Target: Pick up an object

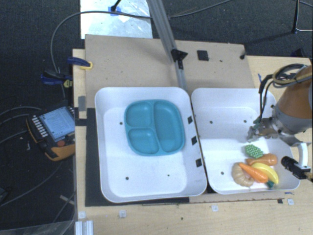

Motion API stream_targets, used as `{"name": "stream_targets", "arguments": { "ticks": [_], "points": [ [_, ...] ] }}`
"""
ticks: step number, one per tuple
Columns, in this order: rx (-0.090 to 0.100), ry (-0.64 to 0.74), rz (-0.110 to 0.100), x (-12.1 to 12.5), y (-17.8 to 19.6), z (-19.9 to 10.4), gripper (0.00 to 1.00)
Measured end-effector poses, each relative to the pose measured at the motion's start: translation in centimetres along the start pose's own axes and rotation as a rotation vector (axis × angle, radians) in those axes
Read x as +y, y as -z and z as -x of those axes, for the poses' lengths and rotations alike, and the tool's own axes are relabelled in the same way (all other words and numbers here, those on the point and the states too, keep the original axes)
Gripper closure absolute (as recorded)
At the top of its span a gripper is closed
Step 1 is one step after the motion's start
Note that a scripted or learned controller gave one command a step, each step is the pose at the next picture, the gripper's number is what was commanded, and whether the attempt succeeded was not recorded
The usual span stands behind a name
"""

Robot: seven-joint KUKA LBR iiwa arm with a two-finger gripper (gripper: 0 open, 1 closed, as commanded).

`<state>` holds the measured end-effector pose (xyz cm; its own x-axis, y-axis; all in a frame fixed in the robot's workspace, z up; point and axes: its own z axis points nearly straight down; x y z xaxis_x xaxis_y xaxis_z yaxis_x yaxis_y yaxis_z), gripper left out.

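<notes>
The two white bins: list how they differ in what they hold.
The left bin holds one blue divided plate; the right bin holds small toy foods clustered in its near right corner. The gripper hangs over the right bin, not the left bin. Both are shallow and white.

The arm (293, 104) reaches in from the right — wrist bent down, gripper (256, 131) low.

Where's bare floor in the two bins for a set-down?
Left bin: free strip in front of the blue divided plate. Right bin: far-left stretch beside the divider is bare. Crowded: near-right corner, where toy foods cluster with the gripper just above them.
</notes>
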<state>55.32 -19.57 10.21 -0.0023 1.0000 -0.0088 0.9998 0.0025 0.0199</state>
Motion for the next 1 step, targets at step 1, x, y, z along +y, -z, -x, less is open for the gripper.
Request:
{"name": "stream_targets", "arguments": {
  "ticks": [1],
  "points": [
    [0.006, 0.003, -0.014, 0.66, 6.21, 0.57, 1.00]
  ]
}}
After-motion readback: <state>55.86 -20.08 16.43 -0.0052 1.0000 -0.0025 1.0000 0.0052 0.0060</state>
